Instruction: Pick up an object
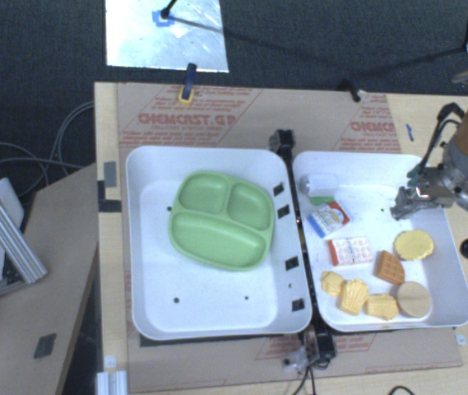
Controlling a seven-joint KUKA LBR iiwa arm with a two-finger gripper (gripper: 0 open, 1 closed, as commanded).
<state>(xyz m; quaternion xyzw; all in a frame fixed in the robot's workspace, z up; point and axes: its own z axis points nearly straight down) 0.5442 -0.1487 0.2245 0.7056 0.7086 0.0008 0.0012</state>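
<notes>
Nearest the lower edge of the frame, along the bottom wall of the right bin [462,307], lie three yellow nuggets [355,292] in a row with a round tan cookie [414,299] at their right end. Just above them sit a brown waffle square [390,267], a red-and-white packet [349,250] whose long axis runs left to right, and a round yellow disc [414,244] — this last is the piece closest to my pincer. Higher and to the left, a small colourful packet [329,218] tilts with its long axis running from lower left to upper right, and a white tube [320,185] lies crosswise near the bin's upper left corner. My pincer [406,201] hangs over the bare upper right floor of this bin, just above the disc, holding nothing; I cannot tell how far apart it stands. The left bin [147,245] holds a green divided plate [221,220] — white floor lies open all around it.
</notes>
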